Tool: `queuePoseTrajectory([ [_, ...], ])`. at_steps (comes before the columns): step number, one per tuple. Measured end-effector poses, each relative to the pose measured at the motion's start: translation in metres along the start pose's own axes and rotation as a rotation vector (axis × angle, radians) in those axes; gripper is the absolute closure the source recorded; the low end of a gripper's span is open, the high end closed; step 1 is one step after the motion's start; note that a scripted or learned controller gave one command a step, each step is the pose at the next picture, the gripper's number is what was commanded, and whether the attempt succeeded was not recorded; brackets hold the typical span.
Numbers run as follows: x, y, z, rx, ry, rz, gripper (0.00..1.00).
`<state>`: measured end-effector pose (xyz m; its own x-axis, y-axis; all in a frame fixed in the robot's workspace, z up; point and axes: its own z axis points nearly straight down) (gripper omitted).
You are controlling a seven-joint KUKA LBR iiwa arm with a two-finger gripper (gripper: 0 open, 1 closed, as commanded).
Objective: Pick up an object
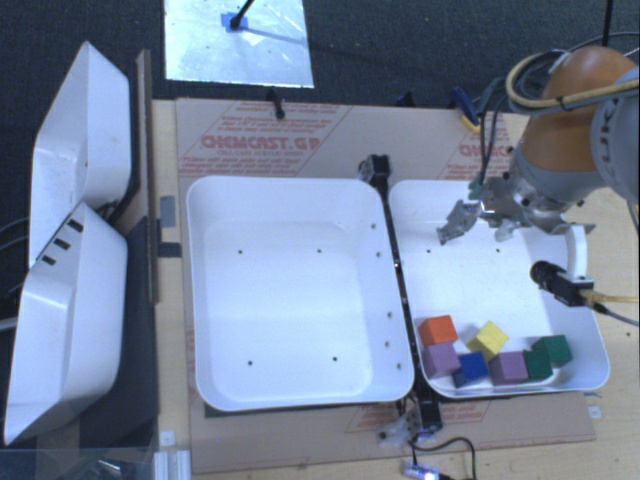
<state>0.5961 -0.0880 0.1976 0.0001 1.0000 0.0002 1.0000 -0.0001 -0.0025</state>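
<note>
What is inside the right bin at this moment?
The right bin holds a cluster of blocks at its near end: orange, yellow, blue, two purple and green. The gripper hangs over its far part; the floor beneath the arm is covered.

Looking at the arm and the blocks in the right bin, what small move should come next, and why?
Probably bring the tool toward the near end of the right bin until it is over the block cluster, perhaps the yellow block on top. The tool sits above bare floor at the far end, apart from every block.
</note>
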Motion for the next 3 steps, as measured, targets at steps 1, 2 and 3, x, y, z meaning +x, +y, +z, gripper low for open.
queuePoseTrajectory([
  [1,-0.003,-0.001,0.042,0.000,0.000,0.000,0.00],
  [2,0.003,0.007,0.096,0.000,0.000,-0.001,0.00],
  [3,0.002,0.008,0.083,-0.004,0.000,0.000,1.00],
])
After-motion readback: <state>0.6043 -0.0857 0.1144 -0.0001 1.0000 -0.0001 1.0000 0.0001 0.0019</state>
